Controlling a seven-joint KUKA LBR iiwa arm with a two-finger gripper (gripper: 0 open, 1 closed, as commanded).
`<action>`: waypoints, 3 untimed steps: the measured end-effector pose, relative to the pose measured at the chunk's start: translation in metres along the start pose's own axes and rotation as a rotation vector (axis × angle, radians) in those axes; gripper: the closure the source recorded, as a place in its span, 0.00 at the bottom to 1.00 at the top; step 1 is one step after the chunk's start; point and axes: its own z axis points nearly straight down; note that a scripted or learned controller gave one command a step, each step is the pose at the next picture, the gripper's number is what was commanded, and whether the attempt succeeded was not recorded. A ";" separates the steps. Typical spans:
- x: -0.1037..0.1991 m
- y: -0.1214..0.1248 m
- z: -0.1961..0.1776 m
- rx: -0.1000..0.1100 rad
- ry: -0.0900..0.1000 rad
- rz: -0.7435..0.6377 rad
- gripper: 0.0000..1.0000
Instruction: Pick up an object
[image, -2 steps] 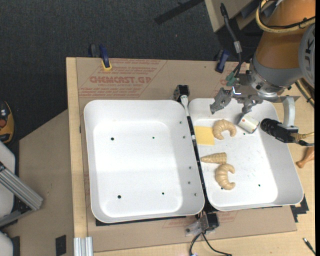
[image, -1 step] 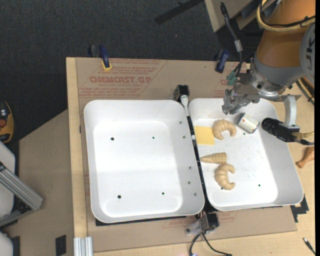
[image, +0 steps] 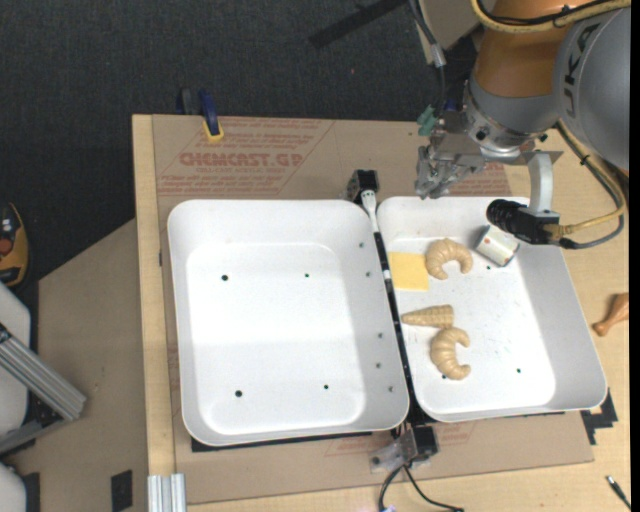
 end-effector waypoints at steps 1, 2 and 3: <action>0.085 -0.002 -0.086 -0.006 0.005 -0.007 1.00; 0.157 -0.017 -0.133 -0.003 0.005 -0.005 1.00; 0.199 -0.025 -0.265 -0.012 0.007 -0.003 1.00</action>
